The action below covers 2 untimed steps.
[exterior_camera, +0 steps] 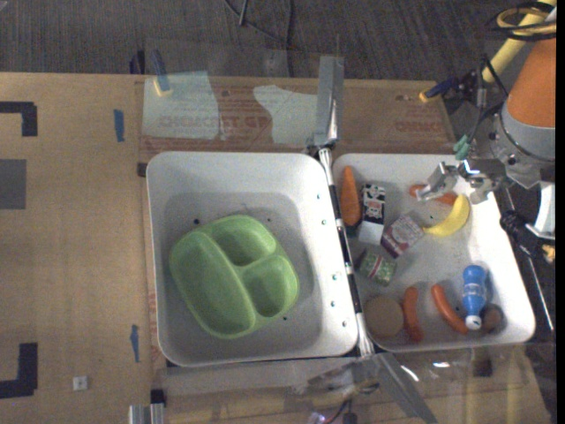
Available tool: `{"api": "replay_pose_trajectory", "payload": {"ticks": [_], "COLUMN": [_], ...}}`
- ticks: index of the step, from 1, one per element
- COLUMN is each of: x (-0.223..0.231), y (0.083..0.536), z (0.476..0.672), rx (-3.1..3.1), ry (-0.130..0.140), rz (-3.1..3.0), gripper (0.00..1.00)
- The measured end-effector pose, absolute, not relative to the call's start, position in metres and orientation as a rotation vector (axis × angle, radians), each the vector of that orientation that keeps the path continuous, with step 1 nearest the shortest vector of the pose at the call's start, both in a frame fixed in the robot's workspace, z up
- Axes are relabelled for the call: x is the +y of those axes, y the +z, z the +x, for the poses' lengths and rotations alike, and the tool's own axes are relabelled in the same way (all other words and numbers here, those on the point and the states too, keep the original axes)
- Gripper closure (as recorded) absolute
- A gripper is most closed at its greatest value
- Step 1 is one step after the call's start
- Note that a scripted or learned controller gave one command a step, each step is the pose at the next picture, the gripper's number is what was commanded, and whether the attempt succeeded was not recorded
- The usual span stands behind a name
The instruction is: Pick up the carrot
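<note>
- Your carrot (350, 195) lies against the right bin's (516, 263) left wall.
- Your end effector (452, 180) hovers right of the carrot; grip state unclear.

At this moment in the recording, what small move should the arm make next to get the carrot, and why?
Probably shift the gripper across the right white bin toward its divider side. It hovers near the yellow banana, while the long orange carrot lies apart, against the bin's opposite wall, beside the small black-and-white carton.
</note>
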<state>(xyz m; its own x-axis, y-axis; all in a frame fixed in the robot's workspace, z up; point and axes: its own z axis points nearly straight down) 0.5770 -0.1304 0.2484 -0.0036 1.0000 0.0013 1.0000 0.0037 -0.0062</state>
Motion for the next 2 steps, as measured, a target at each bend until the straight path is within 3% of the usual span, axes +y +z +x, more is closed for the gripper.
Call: {"api": "replay_pose_trajectory", "payload": {"ticks": [1, 2], "x": [-0.046, 0.015], "y": [0.181, 0.181], "z": [0.550, 0.601], "rx": [-2.086, -2.021], "ry": [0.008, 0.007], "rz": [-2.342, -2.401], "gripper": [0.00, 0.00]}}
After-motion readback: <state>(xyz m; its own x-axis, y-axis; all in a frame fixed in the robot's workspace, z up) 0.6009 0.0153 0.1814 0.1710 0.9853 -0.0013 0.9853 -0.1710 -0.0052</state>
